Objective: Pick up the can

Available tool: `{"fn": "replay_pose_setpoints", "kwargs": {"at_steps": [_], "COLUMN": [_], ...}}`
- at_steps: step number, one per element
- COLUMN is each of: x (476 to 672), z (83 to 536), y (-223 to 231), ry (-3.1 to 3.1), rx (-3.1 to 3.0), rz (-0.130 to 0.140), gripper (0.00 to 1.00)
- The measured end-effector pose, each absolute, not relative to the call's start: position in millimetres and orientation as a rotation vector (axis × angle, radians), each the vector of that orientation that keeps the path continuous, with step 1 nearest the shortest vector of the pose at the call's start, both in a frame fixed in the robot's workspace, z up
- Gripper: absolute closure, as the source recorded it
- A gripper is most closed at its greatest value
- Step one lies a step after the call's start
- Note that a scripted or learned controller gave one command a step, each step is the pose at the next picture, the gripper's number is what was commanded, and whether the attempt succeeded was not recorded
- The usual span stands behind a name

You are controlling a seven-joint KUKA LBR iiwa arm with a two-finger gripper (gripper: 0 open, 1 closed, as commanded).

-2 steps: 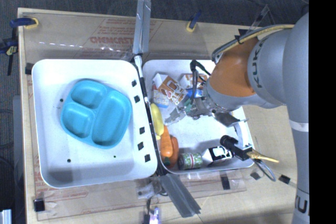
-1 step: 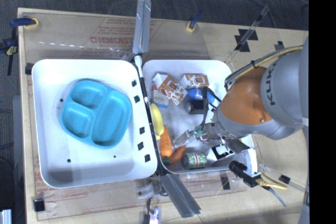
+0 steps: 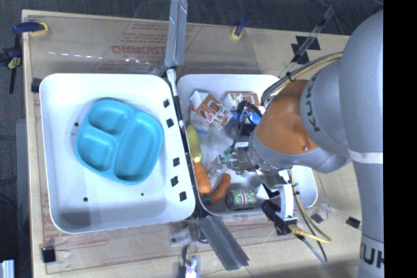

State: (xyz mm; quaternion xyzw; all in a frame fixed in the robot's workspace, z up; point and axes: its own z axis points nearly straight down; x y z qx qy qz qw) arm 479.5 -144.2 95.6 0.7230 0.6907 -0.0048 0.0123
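A small green can [image 3: 242, 199] lies on its side near the front edge of the right bin [image 3: 215, 83]. My gripper [image 3: 237, 157] hangs over the middle of that bin, a little above and behind the can. The orange wrist band and grey arm cover most of the gripper from above.
The right bin also holds a yellow banana [image 3: 193, 142], an orange carrot [image 3: 202, 179], a red-orange piece [image 3: 220, 187] next to the can, and small snack packets [image 3: 210, 109] at the back. The left bin [image 3: 58, 140] holds a blue divided tray [image 3: 120, 139].
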Motion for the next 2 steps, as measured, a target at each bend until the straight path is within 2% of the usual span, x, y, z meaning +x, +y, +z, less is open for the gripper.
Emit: {"fn": "replay_pose_setpoints", "kwargs": {"at_steps": [1, 2], "x": [476.4, 476.6], "z": [116, 92], "y": [-202, -203], "ry": [2.113, 2.024], "rx": [2.327, 2.408], "rz": [-0.001, -0.001], "gripper": [0.0, 0.0]}}
